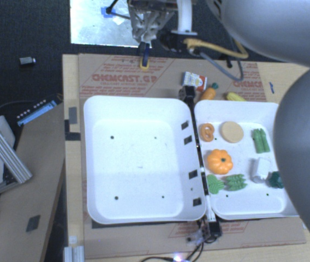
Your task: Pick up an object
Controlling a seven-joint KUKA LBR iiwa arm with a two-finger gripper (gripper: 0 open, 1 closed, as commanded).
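My gripper (144, 37) hangs high over the cardboard behind the left bin (138, 168), close to the camera. Its fingers are shut on a small blue and yellow object (144, 56) that dangles straight down from the tips. In the right bin (253, 202) lie an orange pumpkin (219, 161), a pretzel (206, 131), a tan round biscuit (232, 131), green beans (261, 140), two green leafy pieces (226, 183), a white item (260, 168) and a dark green piece (275, 180).
A carrot (208, 93), a yellow banana (234, 97) and a white and red packet (194, 81) lie on the cardboard behind the right bin. The grey arm (302, 146) covers the right bin's right side. Black clips (196, 157) run along the divide between the bins.
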